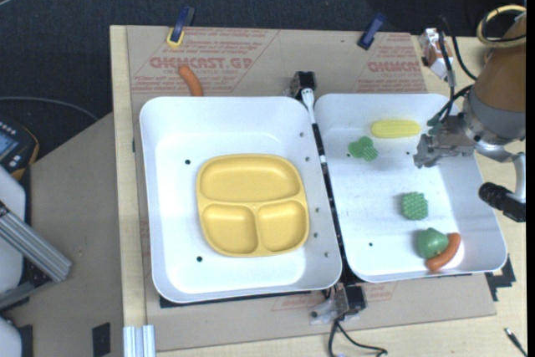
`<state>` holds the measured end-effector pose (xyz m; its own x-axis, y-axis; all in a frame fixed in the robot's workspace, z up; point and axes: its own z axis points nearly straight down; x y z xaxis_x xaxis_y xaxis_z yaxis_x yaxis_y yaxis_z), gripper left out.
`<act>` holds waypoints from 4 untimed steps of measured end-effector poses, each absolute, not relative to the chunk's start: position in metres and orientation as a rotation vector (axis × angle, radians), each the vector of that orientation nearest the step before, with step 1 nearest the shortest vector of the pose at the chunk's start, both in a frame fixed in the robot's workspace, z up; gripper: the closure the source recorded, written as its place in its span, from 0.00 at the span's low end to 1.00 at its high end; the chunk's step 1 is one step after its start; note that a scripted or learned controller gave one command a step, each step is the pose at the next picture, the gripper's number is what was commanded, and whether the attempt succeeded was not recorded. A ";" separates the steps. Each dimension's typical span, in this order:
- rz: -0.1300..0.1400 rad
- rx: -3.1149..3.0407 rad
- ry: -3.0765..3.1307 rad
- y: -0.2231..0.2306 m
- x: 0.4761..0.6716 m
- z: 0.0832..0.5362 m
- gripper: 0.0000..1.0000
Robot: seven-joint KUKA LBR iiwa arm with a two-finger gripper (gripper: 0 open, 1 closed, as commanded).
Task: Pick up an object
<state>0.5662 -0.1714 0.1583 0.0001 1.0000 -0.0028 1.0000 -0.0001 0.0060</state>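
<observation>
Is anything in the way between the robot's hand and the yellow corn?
Nothing visible is. The gripper hangs just right of the yellow corn in the right bin, with bare white floor between them.

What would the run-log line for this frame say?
stage: approach | gripper: over right bin, just right of yellow corn | held: nothing seen | left bin: yellow divided plate

The arm (501, 88) runs off the right edge; its hand (428, 150) is blurred.

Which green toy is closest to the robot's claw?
The small green broccoli-like piece beside the yellow corn is nearest the gripper. The other two green toys lie lower in the right bin.
</observation>
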 end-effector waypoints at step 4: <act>0.003 2.214 2.224 -0.088 0.608 0.232 1.00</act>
<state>0.6082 -0.0877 0.2319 -0.0043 1.0000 -0.0009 1.0000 0.0043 0.0040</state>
